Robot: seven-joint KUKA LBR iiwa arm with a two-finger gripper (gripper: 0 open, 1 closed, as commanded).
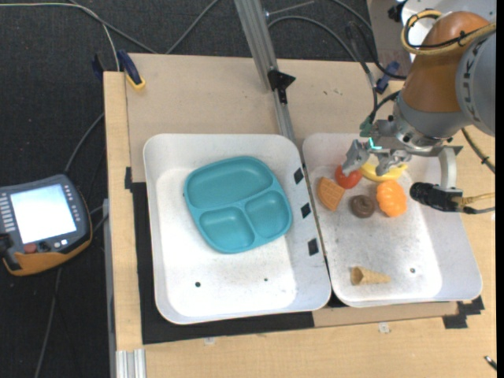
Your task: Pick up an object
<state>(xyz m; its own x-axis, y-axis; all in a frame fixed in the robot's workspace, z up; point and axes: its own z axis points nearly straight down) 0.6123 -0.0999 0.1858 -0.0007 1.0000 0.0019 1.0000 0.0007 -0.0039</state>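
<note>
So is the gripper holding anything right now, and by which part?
Cannot be told. The gripper sits low in the right bin, right over the red toy and yellow piece, but no object shows clearly between its fingers.

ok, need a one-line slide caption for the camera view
KUKA arm's hand low over a cluster of toy food in the right bin; teal divided plate in the left bin.

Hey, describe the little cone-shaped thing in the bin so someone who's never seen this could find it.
Look in the right-hand white bin, along its near edge. A small tan ice-cream cone lies on its side there, alone, well apart from the cluster of toy foods under the gripper.
</note>
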